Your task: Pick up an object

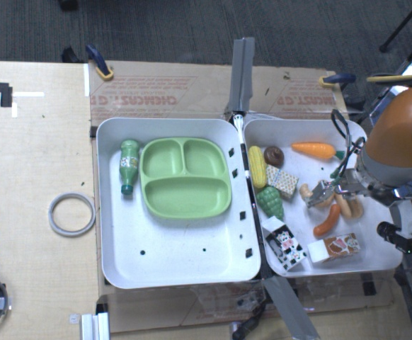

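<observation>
My gripper (322, 193) sits low in the right bin (301, 132), whether my fingers are apart or together I cannot tell, with a hot dog (345, 205) just at my three o'clock, an orange sausage (325, 220) at five o'clock and a carrot (313, 149) at twelve.

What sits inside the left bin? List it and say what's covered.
The left bin holds a green divided plate and, along the plate's left edge, a green bottle lying on the floor. The bin floor beneath the plate is covered.
</observation>
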Controlling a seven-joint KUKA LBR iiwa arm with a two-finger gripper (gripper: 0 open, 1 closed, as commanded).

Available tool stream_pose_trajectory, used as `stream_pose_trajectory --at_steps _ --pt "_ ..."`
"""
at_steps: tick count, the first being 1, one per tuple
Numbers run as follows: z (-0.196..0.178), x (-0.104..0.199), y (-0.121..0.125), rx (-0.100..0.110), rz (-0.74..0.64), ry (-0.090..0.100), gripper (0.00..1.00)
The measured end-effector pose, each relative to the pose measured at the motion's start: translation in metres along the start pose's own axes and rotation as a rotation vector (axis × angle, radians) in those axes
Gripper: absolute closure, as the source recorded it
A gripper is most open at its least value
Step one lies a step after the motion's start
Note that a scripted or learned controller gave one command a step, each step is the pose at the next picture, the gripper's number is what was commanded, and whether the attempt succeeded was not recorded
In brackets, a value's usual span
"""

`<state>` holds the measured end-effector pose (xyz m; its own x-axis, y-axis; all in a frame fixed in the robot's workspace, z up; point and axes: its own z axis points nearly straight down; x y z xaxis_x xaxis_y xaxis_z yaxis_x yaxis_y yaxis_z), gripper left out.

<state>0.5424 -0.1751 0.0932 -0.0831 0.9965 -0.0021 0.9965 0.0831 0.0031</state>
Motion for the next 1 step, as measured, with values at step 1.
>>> stream_pose_trajectory --at_steps 1 --pt "0.0001 0.0388 0.0011 0.001 -0.039 0.001 0.00"
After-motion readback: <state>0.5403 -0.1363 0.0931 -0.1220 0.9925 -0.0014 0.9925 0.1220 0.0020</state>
